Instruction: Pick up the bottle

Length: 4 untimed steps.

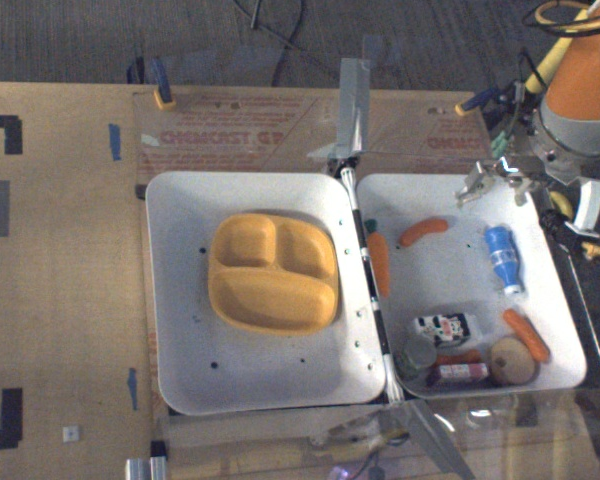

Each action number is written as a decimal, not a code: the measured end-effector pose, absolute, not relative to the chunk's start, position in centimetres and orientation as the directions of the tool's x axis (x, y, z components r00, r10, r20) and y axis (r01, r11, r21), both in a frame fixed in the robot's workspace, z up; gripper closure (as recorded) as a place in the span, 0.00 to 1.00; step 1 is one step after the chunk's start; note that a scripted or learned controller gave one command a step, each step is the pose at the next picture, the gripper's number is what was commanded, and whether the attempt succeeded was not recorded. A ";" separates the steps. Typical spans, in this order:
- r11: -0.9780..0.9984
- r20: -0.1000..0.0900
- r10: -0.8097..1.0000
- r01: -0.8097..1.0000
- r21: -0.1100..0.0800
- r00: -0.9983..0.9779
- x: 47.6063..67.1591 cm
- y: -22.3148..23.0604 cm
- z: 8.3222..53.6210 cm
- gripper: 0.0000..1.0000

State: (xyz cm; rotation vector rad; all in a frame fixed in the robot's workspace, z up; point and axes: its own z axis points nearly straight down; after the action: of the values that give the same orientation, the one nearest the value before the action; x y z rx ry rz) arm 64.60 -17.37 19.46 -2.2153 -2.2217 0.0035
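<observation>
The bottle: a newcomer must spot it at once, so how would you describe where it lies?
Look in the right bin, the one without the yellow tray. Near its right wall lies the bottle, lengthwise, below the gripper. It is the only blue thing among orange carrot-like pieces.

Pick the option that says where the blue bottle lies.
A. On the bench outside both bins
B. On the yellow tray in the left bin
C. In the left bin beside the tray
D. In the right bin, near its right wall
D: the bottle lies in the right bin, close to its right wall, while the yellow tray sits alone in the left bin.
</observation>
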 end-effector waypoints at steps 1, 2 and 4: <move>-0.260 0.001 0.966 0.966 -0.008 0.260 60.4 -16.9 15.6 0.00; -0.186 0.011 0.983 0.983 -0.003 0.186 60.3 -19.5 9.6 0.00; -0.188 0.006 0.982 0.982 -0.006 0.188 60.1 -19.7 11.2 1.00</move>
State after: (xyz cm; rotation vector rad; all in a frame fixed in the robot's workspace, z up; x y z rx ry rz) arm 60.15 -19.70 11.24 -2.4139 -1.9967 -0.0014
